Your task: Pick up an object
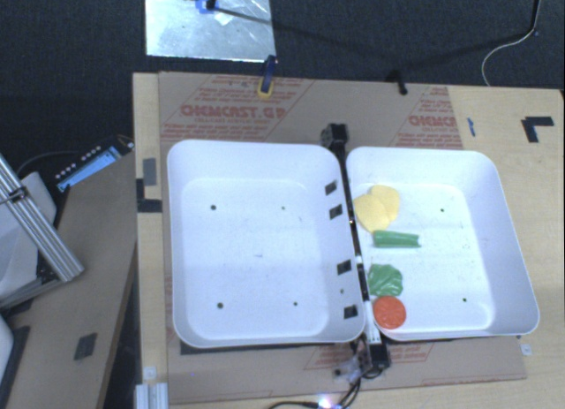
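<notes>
Gripper's state I cannot tell. Red disc (389,312) touches green piece (385,278) beside the right bin's wall (358,253); a grasp there may hit this wall or catch both.

The bench (221,102) bears two white bins, left bin (256,244) touching right bin (494,248).

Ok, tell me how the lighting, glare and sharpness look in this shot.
Camera view: even overhead light, both white bins bright but not blown out; only soft shadows under the bin rims; strongest glare on the shiny foil sheet at top; overall slightly soft, so the yellow piece and red disc lack fine detail.
</notes>
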{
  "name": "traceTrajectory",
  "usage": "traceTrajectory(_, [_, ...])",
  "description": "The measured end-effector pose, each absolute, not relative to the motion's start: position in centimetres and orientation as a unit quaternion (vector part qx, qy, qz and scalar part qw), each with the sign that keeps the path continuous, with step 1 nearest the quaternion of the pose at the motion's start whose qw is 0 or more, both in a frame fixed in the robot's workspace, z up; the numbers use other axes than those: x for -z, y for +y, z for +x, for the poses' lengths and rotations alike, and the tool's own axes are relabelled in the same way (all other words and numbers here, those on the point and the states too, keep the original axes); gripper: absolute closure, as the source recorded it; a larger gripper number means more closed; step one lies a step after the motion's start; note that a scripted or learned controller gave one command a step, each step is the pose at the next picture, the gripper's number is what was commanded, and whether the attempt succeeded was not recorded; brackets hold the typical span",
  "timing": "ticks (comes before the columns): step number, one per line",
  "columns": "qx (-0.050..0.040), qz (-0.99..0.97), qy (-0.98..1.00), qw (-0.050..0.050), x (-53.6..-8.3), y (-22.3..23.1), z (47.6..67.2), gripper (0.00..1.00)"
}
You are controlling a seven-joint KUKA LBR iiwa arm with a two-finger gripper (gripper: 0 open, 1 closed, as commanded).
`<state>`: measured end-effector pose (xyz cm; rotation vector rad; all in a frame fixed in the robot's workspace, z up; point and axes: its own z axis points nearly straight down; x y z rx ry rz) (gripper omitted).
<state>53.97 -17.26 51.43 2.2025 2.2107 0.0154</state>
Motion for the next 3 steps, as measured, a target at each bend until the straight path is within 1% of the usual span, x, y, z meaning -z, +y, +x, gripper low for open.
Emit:
traceTrajectory(1, [0.0020,0.704,0.711,-0.005,-37.2,-10.5,54.7,1.00])
traceTrajectory(2, [-0.0011,0.708,0.706,0.006,-38.5,-21.2,62.9,1.00])
traceTrajectory(3, [-0.0015,0.705,0.709,0.003,-40.0,-20.6,65.8,1.00])
